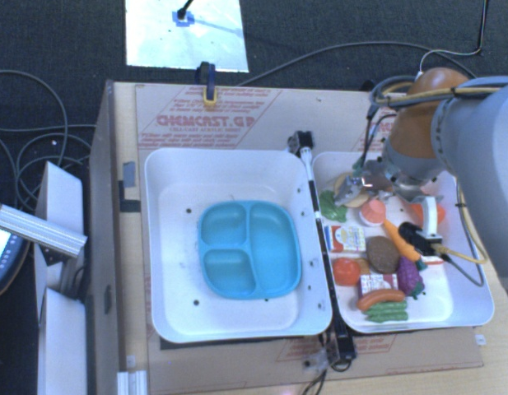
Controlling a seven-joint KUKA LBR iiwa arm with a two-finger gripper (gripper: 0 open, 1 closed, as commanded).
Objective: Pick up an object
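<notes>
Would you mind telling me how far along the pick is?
Done: the arm has reached over the right bin. In hand: nothing visibly; the gripper sits low among the toy food. Left: grasping and lifting one piece.

A: Bright, even light is falling from overhead, washing the white bins (237, 167) pale and leaving only faint shadows.

B: The arm (476, 130) is looking soft (slightly blurred), and the floor sheet (188, 35) is glaring.
</notes>
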